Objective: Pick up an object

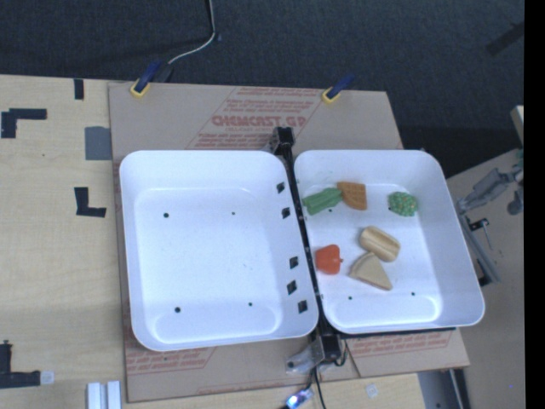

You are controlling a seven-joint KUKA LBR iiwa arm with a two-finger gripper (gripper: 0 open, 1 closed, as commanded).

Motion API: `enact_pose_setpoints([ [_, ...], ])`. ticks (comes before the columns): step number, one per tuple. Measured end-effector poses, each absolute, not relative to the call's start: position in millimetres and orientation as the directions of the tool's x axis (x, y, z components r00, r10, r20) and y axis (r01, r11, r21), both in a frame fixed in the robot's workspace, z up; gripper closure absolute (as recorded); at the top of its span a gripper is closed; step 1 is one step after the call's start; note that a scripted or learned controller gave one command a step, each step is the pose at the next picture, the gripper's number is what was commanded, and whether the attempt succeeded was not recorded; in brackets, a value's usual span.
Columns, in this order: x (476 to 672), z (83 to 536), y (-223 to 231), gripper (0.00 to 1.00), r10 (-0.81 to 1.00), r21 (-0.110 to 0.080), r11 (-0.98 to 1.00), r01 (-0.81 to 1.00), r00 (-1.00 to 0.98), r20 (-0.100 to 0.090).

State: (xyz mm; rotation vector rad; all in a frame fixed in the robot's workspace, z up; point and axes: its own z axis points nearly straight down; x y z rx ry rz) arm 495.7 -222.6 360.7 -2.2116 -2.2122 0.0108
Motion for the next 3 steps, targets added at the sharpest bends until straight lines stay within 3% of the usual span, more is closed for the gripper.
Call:
enact_pose_setpoints([
  [1,483.9,450,-224,0.0,1.0,0.008,0.001,1.0,-0.001,-0.004],
  [2,484.3,541,-210,0.0,1.0,0.011,0.003,1.0,-0.003,-0.005],
  [3,482.8,364,-224,0.0,1.0,-0.013,-0.001,1.0,0.001,0.004],
])
